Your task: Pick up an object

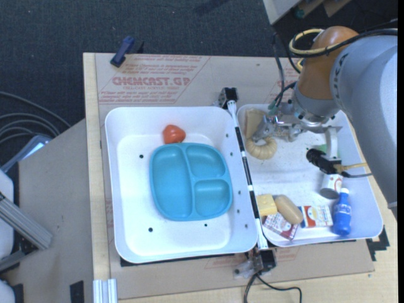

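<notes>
My gripper (276, 129) hangs low over the far left corner of the right bin (366, 229). It is right above a beige ring-shaped pastry (261, 148) and next to a tan piece (253, 121) by the bin's left wall. I cannot see whether it touches either of them. Along the near side of this bin lie a yellow block (266, 204), a bread roll (289, 209), a red and white packet (316, 216) and a blue bottle (341, 212). The left bin (123, 188) holds a blue divided plate (189, 180) and an orange-red fruit (174, 133) behind it.
The grey arm with its orange band (328, 49) comes in from the upper right over the right bin's far side. A small white can (332, 185) stands near the bottle. A second packet (280, 226) lies at the near left corner. A blue clip (122, 50) lies on the cardboard behind the bins.
</notes>
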